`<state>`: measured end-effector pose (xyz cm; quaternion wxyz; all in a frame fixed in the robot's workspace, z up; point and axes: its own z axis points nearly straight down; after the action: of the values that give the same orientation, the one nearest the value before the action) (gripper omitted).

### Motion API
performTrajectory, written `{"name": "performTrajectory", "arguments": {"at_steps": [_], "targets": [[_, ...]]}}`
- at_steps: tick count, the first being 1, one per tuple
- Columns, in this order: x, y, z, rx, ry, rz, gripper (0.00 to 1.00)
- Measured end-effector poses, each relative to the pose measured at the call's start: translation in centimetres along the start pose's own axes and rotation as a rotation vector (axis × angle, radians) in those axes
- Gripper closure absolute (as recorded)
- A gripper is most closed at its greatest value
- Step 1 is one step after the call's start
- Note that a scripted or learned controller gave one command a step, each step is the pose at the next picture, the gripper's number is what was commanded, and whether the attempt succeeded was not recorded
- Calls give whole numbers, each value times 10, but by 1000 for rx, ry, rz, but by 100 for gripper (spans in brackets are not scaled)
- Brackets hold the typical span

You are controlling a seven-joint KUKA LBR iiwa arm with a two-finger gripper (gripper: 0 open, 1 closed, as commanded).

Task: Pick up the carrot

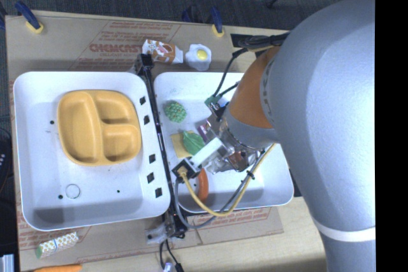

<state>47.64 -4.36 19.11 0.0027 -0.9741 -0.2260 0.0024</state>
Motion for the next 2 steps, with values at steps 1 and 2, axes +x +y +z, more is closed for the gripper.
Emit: {"name": "performTrajectory", "arguments": {"at_steps": [1, 2], "targets": [[5, -11, -136, -3, 2, -5, 100], [10, -22, -39, -1, -1, -198, 100]]}}
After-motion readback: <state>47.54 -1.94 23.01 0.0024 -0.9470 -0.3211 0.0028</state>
